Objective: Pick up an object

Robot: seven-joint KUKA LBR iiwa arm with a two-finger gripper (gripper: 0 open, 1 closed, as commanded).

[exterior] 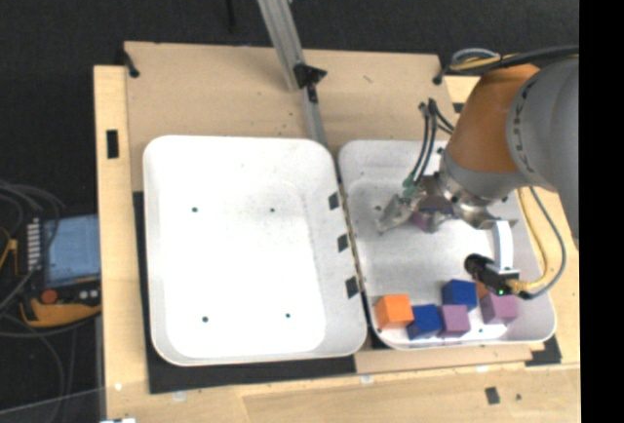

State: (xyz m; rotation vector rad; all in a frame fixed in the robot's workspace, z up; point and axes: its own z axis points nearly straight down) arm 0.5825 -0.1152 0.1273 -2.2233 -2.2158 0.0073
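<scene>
Blocks in right bin (390,168): two blue, three purple, one orange.

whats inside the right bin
Right bin holds an orange block, two blue blocks, purple blocks. The arm covers part of its floor.

Arm (492,134) bent low, wrist down

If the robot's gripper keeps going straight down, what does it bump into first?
Probably the small purple block just under the gripper, or else the right bin's white floor; depth is hard to judge from above.
</scene>
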